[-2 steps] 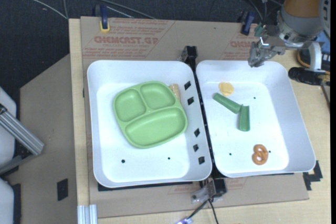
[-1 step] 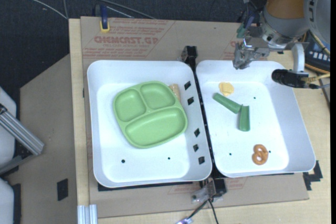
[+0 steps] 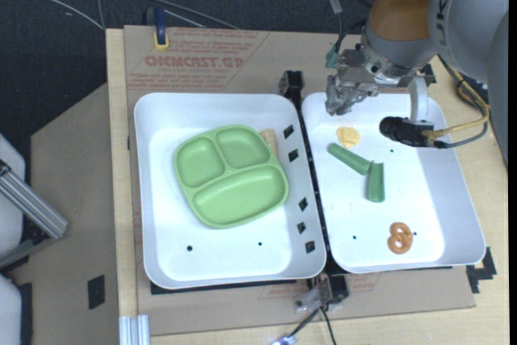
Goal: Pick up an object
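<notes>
The grey arm [image 3: 452,4], smooth-shelled with a glossy orange band, reaches over the far edge of the right bin [image 3: 452,198]. In the left bin [image 3: 157,198] (shallow, white, round-cornered) a matte green divided plate [image 3: 232,174] lies near the middle. The gripper [image 3: 339,103] hangs at the right bin's far left corner; I cannot tell its spread. Just nearer lies a small yellow lump [image 3: 348,136], then two green cylindrical pieces [image 3: 363,170] forming a V mid-bin, and a brown pretzel [image 3: 399,237] by the near edge.
</notes>
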Tool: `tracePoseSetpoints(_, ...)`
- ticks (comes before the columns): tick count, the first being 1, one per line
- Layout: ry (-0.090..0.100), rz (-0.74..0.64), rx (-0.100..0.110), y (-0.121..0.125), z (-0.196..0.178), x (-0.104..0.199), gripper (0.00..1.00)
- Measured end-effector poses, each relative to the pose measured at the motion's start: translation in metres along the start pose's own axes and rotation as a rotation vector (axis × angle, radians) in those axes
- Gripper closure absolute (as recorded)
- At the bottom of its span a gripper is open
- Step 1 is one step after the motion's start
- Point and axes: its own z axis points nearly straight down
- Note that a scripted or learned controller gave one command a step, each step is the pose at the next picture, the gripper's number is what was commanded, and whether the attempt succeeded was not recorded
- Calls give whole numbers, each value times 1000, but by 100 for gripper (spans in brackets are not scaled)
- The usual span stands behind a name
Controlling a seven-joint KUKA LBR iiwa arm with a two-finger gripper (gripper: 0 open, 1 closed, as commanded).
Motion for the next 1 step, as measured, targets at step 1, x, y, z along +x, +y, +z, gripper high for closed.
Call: tracePoseSetpoints(1, 0, 1, -1, -10, -9, 57, 100)
